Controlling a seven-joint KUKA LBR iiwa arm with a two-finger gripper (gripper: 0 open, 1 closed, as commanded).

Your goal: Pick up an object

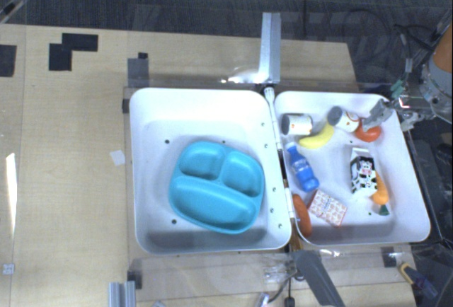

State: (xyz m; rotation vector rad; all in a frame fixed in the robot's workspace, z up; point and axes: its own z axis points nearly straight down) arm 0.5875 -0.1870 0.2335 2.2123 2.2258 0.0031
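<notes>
Two bins, gripper (380, 112) at right bin's (417, 206) far right rim, can't tell its spread, orange-red object (368, 133) just below, banana (318, 138) further left, bare floor nearer camera.

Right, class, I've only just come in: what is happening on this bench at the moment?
A robot arm reaches in from the right, its pincer low over the far right corner of the right bin, next to an orange-red object. Nothing shows between its fingers. That bin also holds a banana, a blue bottle, a checked packet and a carrot. The left bin holds a blue divided plate.
</notes>
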